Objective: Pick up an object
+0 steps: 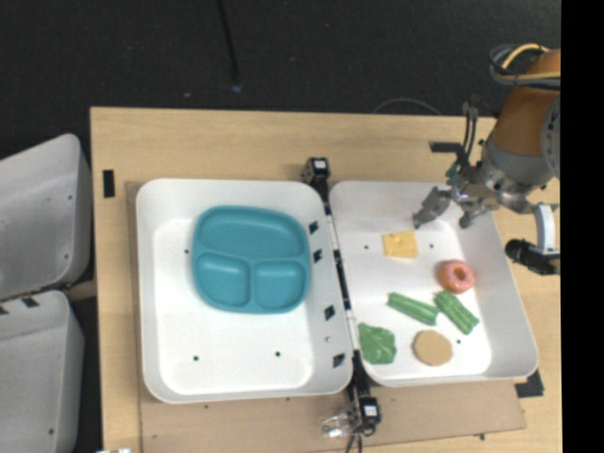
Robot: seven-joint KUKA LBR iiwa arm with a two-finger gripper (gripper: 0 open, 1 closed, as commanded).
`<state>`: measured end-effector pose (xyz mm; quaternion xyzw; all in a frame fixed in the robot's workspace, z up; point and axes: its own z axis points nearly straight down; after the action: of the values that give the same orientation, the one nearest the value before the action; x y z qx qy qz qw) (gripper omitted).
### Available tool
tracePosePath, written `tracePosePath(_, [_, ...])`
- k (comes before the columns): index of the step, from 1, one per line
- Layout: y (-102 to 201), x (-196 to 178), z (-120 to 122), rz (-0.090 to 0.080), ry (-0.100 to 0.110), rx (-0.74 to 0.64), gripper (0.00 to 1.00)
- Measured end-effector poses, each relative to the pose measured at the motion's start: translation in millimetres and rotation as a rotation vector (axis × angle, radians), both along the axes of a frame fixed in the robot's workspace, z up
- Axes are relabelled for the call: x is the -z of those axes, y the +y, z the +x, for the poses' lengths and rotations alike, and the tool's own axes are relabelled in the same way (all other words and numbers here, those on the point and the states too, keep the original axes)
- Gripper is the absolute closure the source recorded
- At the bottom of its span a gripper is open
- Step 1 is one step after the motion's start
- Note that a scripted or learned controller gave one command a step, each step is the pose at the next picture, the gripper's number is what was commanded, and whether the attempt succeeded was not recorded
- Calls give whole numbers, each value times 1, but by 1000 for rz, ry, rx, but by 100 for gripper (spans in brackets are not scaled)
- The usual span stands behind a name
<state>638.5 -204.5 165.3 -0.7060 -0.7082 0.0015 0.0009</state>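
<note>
The bench [283,125] is light wood and carries 2 shallow white bins side by side. The left bin [170,347] holds 1 teal divided plate [251,257] with 3 compartments, lying flat in the bin's upper middle.

The right bin [500,338] holds the loose objects. A yellow cheese-like slice [400,244] lies near the bin's upper middle. To its lower right sits a pink donut [456,276]. Below that are 2 green bean-like pieces: a longer one [411,308] toward the centre and a shorter one [457,312] just beside it on the right, close under the donut. A green leafy piece [377,343] lies at the bin's lower left, next to the divider between the bins, and a round tan cookie [433,348] lies to its right, just below the beans.

The arm [522,130] enters at the upper right of the frame, grey with an orange section. Its gripper [449,208] hangs over the upper right part of the right bin, its 2 fingers spread apart with nothing between them. It sits up and to the right of the yellow slice, apart from it, and nothing lies between the fingers and that slice.

Grey padded shapes [38,215] fill the left edge of the frame, and small black clips [317,169] sit where the bins meet.
</note>
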Motion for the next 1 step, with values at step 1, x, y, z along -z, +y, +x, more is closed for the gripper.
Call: tracePosePath(1, [3,44,4,-1,-2,-4,0])
